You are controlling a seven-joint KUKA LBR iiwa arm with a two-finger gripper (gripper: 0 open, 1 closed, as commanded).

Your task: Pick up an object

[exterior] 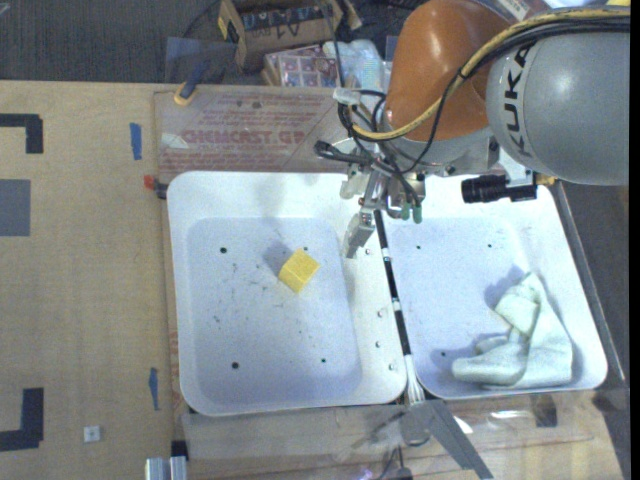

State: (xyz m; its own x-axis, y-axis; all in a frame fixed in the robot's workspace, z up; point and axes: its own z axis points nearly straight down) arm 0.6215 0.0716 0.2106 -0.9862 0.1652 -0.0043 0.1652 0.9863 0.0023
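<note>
A small yellow block (298,270) lies in the left bin (200,368), a little above its middle. In the right bin (470,238), a crumpled white cloth (525,348) rests near the front right corner. My gripper (362,230) hangs over the back end of the ridge between the two bins, up and to the right of the yellow block and apart from it. I see nothing held in it. The grey arm with its orange band (440,58) reaches in from the upper right and hides the back rim of the right bin.
A clear plastic sheet (250,133) lies behind the left bin. Boxes and cables (290,28) crowd the floor beyond the bench. Wooden bench top (80,268) spreads to the left of the bins.
</note>
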